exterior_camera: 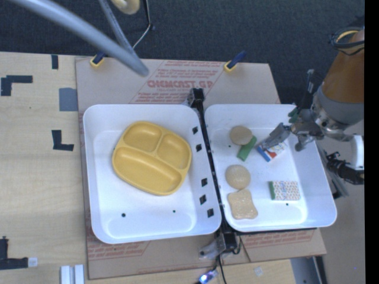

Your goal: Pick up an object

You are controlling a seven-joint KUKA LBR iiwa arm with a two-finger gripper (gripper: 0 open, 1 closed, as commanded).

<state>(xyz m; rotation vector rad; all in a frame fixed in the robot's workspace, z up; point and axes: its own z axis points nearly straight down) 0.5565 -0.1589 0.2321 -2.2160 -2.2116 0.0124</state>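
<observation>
My gripper [286,144] hangs over the upper right part of the right bin [314,218]. Its fingers are spread apart with nothing between them. The left fingertip [273,141] sits just above a small blue, red and white packet [270,153]. To the left of that lie a round tan biscuit [241,135] and a green block [247,148]. Lower down are a pale round disc [238,176], a toast-like slab [242,205] and a small patterned box with a green edge [285,190].
A yellow divided plate [153,157] lies in the left bin [100,218]. A black divider with clips [204,158] runs between the bins. The grey and orange arm [346,81] stands over the right rim. A grey pole [71,22] crosses the top left.
</observation>
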